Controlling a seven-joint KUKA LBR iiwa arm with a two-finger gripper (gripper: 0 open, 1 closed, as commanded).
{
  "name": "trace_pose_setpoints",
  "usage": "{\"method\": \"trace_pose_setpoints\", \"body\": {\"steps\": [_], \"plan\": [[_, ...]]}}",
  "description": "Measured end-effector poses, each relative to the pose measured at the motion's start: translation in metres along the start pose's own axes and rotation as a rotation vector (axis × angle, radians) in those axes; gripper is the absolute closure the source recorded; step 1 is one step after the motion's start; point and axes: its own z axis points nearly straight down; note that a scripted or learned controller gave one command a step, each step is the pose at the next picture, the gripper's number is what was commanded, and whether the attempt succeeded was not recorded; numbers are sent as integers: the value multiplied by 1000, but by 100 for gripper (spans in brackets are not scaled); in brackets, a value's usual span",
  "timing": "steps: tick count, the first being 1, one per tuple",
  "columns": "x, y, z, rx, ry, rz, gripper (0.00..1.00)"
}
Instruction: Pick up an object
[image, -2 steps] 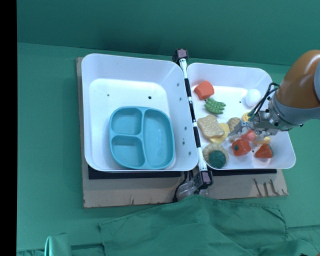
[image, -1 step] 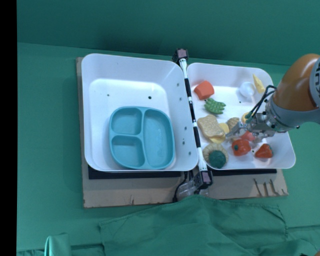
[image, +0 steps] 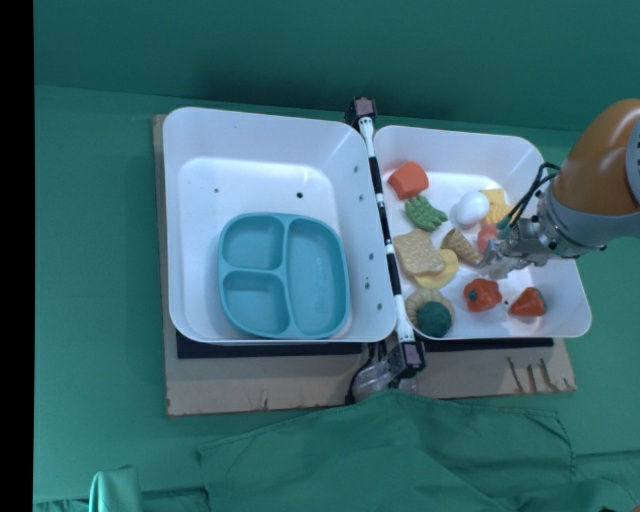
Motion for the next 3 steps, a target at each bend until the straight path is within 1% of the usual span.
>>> {"method": "trace_pose_setpoints", "body": {"steps": [1,2,3], "plan": [[0,-1,-45,15,5,-5,100],[-3,-8,-104,11,4,-4,100],[2,-7,-168,11,4,-5,100]]}}
